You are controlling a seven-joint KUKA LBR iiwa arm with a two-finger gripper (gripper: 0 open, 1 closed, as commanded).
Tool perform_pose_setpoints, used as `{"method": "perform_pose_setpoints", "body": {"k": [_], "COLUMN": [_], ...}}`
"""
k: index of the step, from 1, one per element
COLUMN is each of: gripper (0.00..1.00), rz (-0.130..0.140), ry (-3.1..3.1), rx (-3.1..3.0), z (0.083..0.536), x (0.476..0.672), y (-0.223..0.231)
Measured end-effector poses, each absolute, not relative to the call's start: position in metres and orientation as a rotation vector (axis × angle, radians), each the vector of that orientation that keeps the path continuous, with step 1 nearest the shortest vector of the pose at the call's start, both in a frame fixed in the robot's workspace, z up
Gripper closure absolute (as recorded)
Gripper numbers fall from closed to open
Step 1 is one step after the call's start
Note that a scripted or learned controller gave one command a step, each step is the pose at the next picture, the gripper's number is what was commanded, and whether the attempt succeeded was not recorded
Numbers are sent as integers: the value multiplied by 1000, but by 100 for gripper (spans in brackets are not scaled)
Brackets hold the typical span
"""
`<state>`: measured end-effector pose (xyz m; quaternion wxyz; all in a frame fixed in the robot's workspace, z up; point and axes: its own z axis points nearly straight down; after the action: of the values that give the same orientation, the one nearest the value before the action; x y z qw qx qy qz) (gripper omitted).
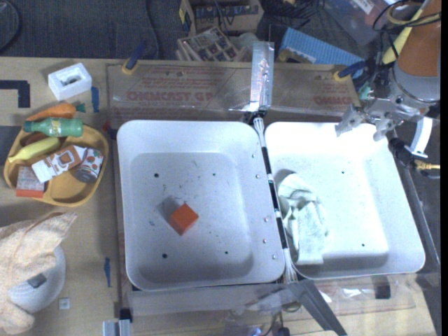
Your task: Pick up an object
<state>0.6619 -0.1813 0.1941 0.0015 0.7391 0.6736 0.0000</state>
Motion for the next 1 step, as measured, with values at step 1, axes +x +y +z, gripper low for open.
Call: {"method": "perform_pose_setpoints", "body": {"k": [1], "gripper": [0], "rz": [0], "ry": [2289], "rx": [2152], "z": [171], "x": [600], "y": [-196]}}
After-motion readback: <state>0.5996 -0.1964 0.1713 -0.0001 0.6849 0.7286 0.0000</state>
